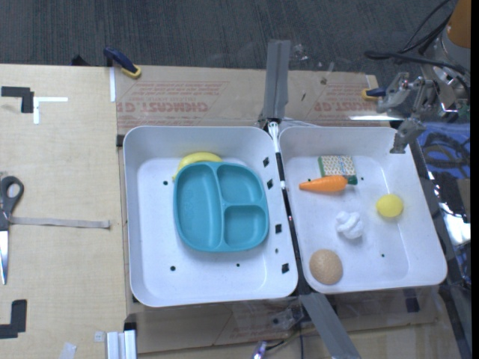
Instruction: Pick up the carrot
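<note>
The orange carrot (325, 185) lies on its side in the upper middle of the right bin (419, 223), its tip pointing left. It rests just below a small green and tan block (337, 164). My gripper (406, 129) hangs at the bin's top right corner, up and to the right of the carrot and well apart from it. Nothing shows between its fingers.
In the right bin also lie a yellow ball (389, 206), a white crumpled object (349, 224) and a tan egg-shaped object (325, 266). The left bin (142, 223) holds a blue divided plate (221, 206) with a yellow object (198, 158) behind it. Scissors (7, 208) lie far left.
</note>
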Robot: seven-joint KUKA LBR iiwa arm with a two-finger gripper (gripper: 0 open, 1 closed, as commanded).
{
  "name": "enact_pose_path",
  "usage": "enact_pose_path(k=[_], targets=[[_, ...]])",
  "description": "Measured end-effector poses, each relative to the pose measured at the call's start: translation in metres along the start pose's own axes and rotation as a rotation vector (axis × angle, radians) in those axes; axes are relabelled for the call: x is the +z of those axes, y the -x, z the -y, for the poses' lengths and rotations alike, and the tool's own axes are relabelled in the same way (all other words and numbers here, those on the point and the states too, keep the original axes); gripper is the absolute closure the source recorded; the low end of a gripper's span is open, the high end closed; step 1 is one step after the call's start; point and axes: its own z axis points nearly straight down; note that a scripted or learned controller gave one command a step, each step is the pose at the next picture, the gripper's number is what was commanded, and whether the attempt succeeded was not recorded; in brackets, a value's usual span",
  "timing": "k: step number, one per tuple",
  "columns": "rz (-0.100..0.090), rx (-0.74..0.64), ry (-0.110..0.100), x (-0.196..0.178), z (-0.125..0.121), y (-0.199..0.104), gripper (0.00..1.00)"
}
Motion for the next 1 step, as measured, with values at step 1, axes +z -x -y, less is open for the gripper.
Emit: enact_pose_path(k=[1], targets=[[-0.001,0.307,0.000,0.1471,-0.0477,-0.0028,0.00]])
